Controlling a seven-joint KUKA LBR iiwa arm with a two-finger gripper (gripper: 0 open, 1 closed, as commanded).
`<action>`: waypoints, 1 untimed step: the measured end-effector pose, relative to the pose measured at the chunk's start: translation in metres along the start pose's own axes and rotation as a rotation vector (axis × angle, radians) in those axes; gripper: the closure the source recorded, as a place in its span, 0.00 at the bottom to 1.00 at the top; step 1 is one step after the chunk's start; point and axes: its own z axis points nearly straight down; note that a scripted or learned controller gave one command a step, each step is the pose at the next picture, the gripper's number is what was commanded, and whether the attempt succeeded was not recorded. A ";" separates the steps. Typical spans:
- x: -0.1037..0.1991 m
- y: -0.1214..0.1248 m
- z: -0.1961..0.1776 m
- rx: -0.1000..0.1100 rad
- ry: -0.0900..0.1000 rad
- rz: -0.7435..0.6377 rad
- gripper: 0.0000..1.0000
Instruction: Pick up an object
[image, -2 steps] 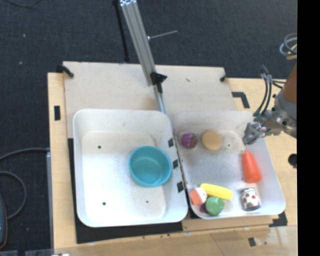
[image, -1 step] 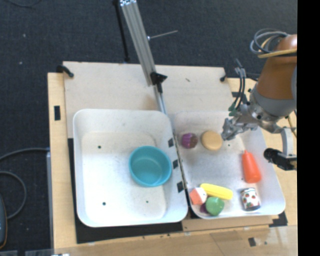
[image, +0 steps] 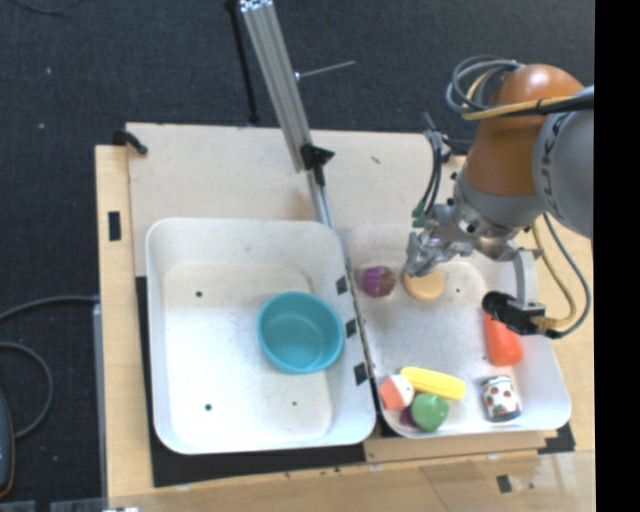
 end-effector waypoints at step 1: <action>0.056 0.015 0.009 -0.002 0.000 -0.001 1.00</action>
